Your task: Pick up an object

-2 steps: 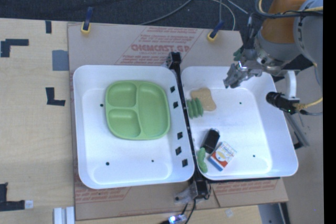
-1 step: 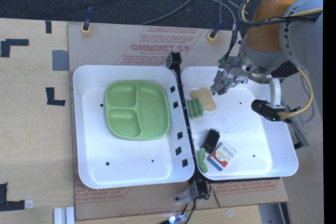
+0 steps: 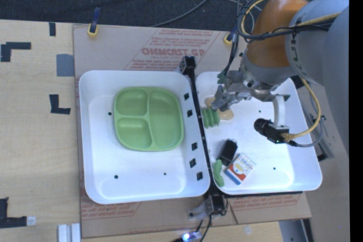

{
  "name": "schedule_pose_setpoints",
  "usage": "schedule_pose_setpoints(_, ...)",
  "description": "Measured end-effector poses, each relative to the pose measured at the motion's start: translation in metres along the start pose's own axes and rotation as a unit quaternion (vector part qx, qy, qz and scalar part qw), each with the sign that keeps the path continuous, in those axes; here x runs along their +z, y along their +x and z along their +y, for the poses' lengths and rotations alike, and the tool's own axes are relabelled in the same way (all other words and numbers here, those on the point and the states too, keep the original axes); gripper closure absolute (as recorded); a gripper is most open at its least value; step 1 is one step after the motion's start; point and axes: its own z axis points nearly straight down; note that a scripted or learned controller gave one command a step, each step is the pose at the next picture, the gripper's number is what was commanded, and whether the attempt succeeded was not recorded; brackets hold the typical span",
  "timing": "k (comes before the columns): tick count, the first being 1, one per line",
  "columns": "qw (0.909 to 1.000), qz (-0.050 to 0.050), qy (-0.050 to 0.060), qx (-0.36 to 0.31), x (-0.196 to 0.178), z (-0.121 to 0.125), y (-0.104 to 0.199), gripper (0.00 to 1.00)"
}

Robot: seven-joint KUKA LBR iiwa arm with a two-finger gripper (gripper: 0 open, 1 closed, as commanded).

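My gripper [image 3: 222,100] hangs low over the left part of the right bin [image 3: 295,173], close to the divider. Right under it lie a tan, flat, round piece [image 3: 227,115] and a green ridged object [image 3: 211,117], both partly covered by the gripper. I cannot tell whether the gripper touches either of them. Nearer the front of the same bin lie a black block [image 3: 228,151], a small white packet with red and blue print [image 3: 240,169] and a small green item [image 3: 218,170].
The left bin [image 3: 96,178] holds a green divided plate [image 3: 148,118]. A black divider strip [image 3: 194,116] runs between the bins. The arm's orange band [image 3: 275,25] and grey body rise over the right bin's back right, with cables looping around them.
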Motion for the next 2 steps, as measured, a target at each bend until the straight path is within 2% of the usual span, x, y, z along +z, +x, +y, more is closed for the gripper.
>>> schedule_pose_setpoints(1,1.0000,0.000,0.000,-0.001,-0.010,-0.015,0.047,1.00)
schedule_pose_setpoints(2,1.0000,0.000,0.000,-0.001,-0.008,-0.019,0.106,1.00)
